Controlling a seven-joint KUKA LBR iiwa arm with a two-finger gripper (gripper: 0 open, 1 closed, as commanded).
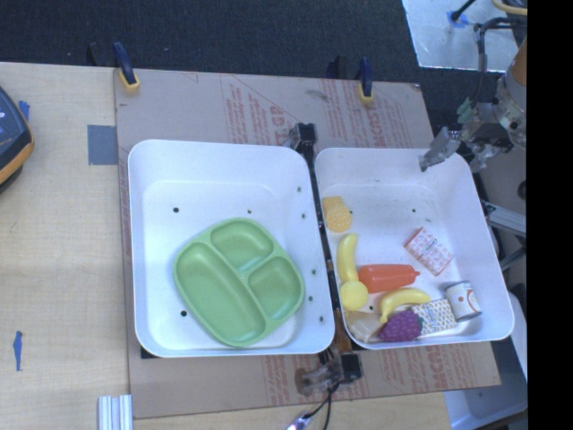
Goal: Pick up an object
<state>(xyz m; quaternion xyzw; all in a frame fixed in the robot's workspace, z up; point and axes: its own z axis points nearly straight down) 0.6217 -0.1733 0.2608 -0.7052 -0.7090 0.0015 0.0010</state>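
Observation:
The right bin (466,186) holds several small toys and packets. Among them are a round yellow biscuit (337,213), a long yellow piece (347,256), an orange carrot (387,276), a yellow banana (405,300) and purple grapes (400,326). There are also a red-and-white packet (428,250), a small can (462,299) and a patterned box (439,315). My gripper (458,150) hangs over the far right corner of this bin, apart from every object. It is open, with nothing between its fingers (436,153).
A green divided plate (238,280) lies in the left bin (157,177). Black clips (305,136) join the bins at the far and near ends. A yellow-and-black device (11,141) sits at the bench's left edge. Cables and grey hardware crowd the far right.

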